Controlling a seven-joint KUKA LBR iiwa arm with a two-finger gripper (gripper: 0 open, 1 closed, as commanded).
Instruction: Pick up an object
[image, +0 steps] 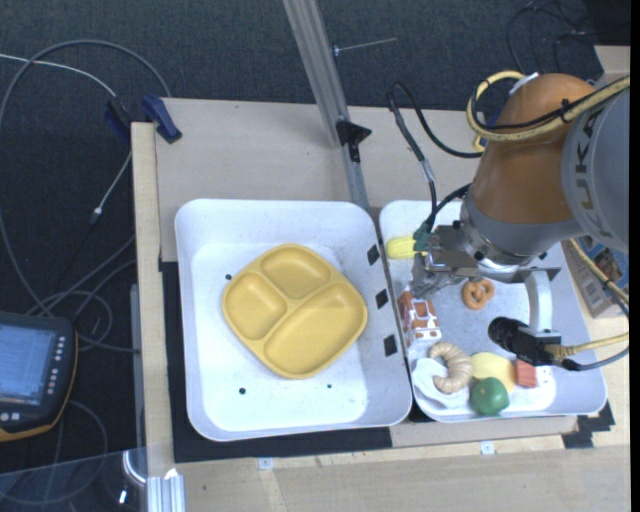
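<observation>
Bins sit side by side on the wooden surface (250, 150). The left bin (200, 400) carries a yellow plate (295, 310) with three compartments, lying flat near its middle.

In the right bin (455, 325), a small yellow piece (400, 247) lies against the far left wall, just left of the hand. A box (420, 315), orange and white with printed sides, lies along the left wall just nearer than the hand; whether the two touch cannot be told.

The hand (435, 280) hangs under the grey and orange arm over the far left part of this bin. The wrist hides most of it, so whether it is open or closed cannot be told, and nothing can be seen held in it.

Near the bin's near left corner a small white dish (425, 385) holds a tan, knobbly pastry (452, 365). A brown pretzel (477, 293) lies just right of the hand, apart from it. On the near side, a green ball (488, 397) touches a yellow lemon (490, 366) just beyond it, and an orange block (526, 376) sits just right of the lemon.
</observation>
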